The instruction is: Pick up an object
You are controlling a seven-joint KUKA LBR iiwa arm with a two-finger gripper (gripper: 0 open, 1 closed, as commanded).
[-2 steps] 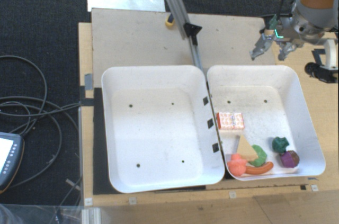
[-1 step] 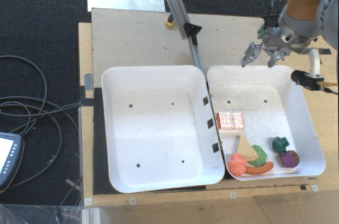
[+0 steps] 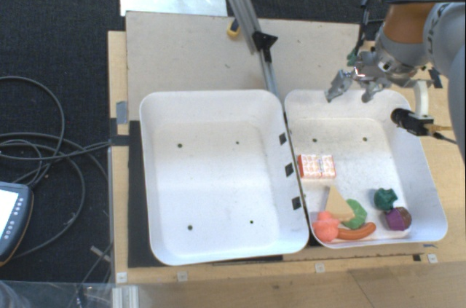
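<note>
White plastic bin [image 3: 408, 154] is holding the toys, clustered low in its near corner, well apart from the end effector [image 3: 357, 87], which is hovering spread and empty over the far rim, likely awaiting a target like the pink-checked block [image 3: 317, 167].

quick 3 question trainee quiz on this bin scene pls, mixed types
1. True or false: the gripper hangs above the far rim of the right bin.
2. Which item lies nearest the divider between the bins? A) purple item B) pink-and-white box C) dark green item
3. Fill in: the small items sit in the ___ bin.

Key: 1 true; 2 B; 3 right
</note>
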